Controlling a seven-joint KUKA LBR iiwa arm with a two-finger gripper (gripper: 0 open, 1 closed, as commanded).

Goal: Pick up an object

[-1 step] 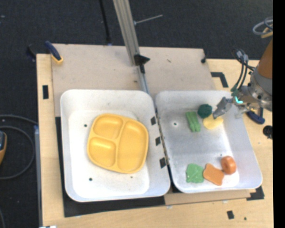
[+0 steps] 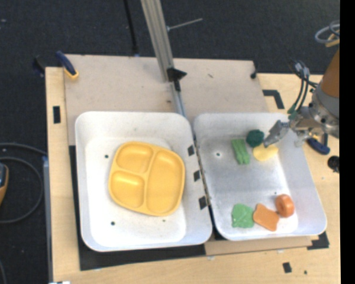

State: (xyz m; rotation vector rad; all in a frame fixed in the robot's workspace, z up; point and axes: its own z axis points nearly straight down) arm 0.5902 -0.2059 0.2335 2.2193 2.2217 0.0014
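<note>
**A:** Yellow piece [image 2: 265,153] in the right bin [image 2: 302,176], far half, lying just beside the dark green lump [image 2: 255,137]. The gripper [image 2: 277,132] sits close above it, reaching in from the right.

**B:** Fingers spread or pressed together?

**A:** I cannot tell; they blur into one grey tip. Nothing visibly sits between them.

**B:** How should it handle?

**A:** Probably a light, smooth plastic toy, rounded, so likely to slip. I'd take it across its narrow middle, clear of the green lump. The light green strip [image 2: 241,151] lies just left.
</note>
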